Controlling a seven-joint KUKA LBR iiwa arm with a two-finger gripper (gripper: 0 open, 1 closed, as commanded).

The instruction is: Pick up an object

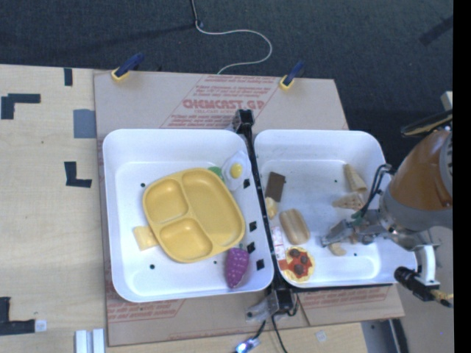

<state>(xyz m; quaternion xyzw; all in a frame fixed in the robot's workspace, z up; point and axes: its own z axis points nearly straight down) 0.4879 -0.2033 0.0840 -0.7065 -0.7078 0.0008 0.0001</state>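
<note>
Grey metal jaws (340, 234) reach low into the right bin (372, 147) from three o'clock, stretched toward nine o'clock with the arm (419, 176) and its orange band standing behind them. Whether they are parted or pressed together I cannot tell; the tips are dark and blurred against the white floor. A small tan piece (338, 249) lies just at six o'clock of the tips, touching or nearly so, and looks like the likely target, though nothing visibly sits between the fingers. The low, flat approach suits a thing lying on the floor of a shallow bin.

Further out, toward nine o'clock, a bread roll (294, 226) lies loose, with a pizza slice (298, 264) at its six o'clock and a brown block (275, 185) at its twelve. Two pale wedges (354, 186) rest toward twelve o'clock of the jaws, apart from them.

Across the divider, the left bin (118, 197) holds a yellow divided tray (193, 213) that takes most of its floor, a purple grape bunch (236, 266) at the tray's five o'clock, a yellow block (143, 237) tucked at its eight o'clock edge, and a fried egg (235, 170) at its one o'clock.

Both bins sit on cardboard (221, 101) clamped to the tabletop (44, 219), presumably to keep them from sliding.
</note>
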